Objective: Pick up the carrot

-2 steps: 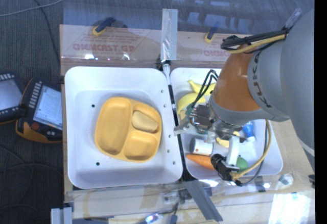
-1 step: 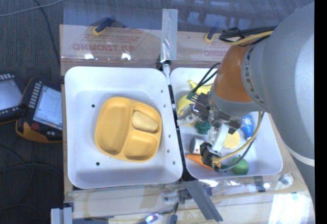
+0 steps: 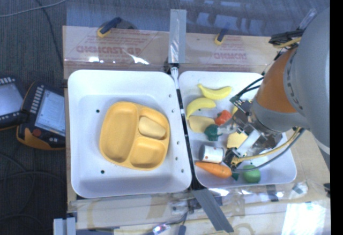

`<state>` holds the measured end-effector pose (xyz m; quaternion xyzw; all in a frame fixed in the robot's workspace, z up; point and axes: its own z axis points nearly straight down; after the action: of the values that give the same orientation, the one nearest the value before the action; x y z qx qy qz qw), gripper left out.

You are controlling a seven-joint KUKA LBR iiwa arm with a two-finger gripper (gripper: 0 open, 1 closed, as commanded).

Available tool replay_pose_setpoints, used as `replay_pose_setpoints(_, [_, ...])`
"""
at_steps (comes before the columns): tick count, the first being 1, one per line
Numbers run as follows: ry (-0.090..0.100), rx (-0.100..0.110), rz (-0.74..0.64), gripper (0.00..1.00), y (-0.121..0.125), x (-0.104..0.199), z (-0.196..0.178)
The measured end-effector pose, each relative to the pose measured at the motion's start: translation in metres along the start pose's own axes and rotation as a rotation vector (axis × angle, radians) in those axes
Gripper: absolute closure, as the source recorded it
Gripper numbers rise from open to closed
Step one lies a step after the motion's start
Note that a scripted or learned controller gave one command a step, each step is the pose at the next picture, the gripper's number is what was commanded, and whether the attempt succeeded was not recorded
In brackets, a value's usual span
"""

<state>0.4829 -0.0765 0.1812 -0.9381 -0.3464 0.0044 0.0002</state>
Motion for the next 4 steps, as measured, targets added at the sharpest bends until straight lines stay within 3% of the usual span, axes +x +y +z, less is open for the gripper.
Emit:
replay_pose_setpoints(1, [0.006, 0.000, 0.281, 0.00, 0.025, 0.000, 0.090])
replay_pose_setpoints(2, [0.000, -0.001, 0.302, 0.00, -0.007, 0.071, -0.001])
replay_pose_setpoints(3, [-0.002, 0.001, 0.495, 0.00, 0.019, 0.047, 0.000])
replay_pose_setpoints(4, [0.002, 0.002, 0.455, 0.00, 0.152, -0.048, 0.044])
